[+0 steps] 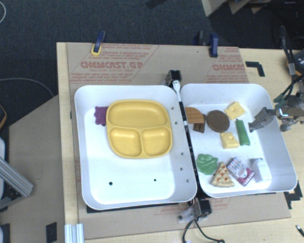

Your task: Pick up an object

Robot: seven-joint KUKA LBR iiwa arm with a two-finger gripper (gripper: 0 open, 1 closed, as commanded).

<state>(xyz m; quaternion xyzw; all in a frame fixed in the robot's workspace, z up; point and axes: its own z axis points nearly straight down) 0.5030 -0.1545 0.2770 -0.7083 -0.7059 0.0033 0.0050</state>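
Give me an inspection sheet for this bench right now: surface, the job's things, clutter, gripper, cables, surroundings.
Surface: cardboard-covered bench bearing two white bins, left bin and right bin.
Job's things: in the right bin, brown disc, yellow wedge, green bar, pizza slice, green leafy piece, red packet.
Clutter: yellow divided tray and purple item in the left bin.
Gripper: gripper over the right bin's right side, holding nothing visible.
Cables: wires at the bench's front edge.
Surroundings: dark carpet.

Grey metal gripper with angular dark-grey fingers, pale blocky wrist housing, small green detail, thin black cables above
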